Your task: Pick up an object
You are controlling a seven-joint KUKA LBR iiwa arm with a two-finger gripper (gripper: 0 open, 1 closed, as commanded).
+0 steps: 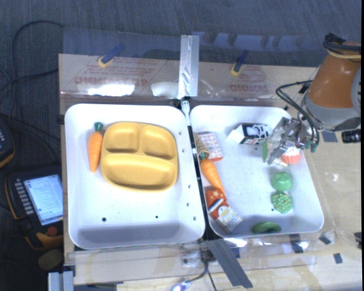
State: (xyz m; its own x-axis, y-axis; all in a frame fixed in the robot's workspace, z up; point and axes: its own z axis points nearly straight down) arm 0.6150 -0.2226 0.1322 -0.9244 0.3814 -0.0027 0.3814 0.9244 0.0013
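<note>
- Arm [335, 83]: grey with an orange band, entering from 3 o'clock and bent down over the right bin's upper right corner.
- Gripper [283, 143]: low over the right bin [250, 180] at about its 2 o'clock. How the jaws stand cannot be told; the tool head is a blur of metal and cable, and nothing is seen clamped in it.
- Cupcake-like toy [291, 157]: red and white, small, right against the gripper's lower edge; whether it touches cannot be told.
- Black-and-white carton [252, 132]: lying flat just beside the gripper at its 9 o'clock, near the bin's far wall.
- Green round toy [282, 180]: smooth, at the gripper's 6 o'clock, apart from it.
- Bumpy green toy [282, 202]: just beyond the round one toward 6 o'clock.
- Dark green flat piece [266, 227]: at the bin's near wall, about 5 o'clock.
- Small packet [208, 145]: printed, reddish-brown, by the bin's left wall at 10 o'clock.
- Orange carrot [210, 173]: lying slantwise below the packet, along the left wall.
- Red-and-white packets [221, 210]: heaped at 7 o'clock in the bin.
- Left bin [85, 220]: holds a yellow divided tray [139, 155], three compartments, at its centre.
- Second carrot [95, 149]: green-topped, upright in view, just beside the tray at its 9 o'clock.
</note>
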